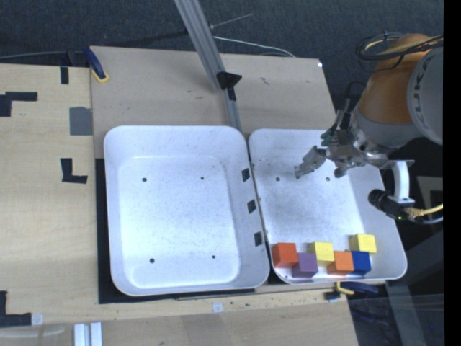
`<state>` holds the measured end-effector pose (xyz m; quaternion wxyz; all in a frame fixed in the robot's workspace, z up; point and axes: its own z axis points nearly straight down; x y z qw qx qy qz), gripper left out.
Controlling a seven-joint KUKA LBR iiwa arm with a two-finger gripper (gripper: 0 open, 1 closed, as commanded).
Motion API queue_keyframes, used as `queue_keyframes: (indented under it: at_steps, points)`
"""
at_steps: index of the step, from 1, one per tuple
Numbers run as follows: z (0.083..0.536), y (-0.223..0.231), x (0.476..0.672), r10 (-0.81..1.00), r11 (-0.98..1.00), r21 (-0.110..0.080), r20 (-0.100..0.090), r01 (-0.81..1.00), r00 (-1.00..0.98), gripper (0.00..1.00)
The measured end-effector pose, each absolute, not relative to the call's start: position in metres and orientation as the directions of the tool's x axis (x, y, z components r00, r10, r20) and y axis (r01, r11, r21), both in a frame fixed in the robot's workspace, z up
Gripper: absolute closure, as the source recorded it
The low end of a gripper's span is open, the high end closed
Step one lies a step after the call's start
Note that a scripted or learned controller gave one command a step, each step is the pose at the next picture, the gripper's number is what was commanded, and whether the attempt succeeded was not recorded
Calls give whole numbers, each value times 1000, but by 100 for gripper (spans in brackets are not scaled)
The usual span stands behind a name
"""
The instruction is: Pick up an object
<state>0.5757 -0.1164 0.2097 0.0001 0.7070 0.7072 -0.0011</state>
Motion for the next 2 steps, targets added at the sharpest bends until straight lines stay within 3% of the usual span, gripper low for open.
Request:
queue_keyframes:
  at_steps: [1,2]
  points:
    - [248,-138,605,1000,2,4,-2,1000,-2,0]
    - [239,-118,588,1000,1,-3,-1,1000,-1,0]
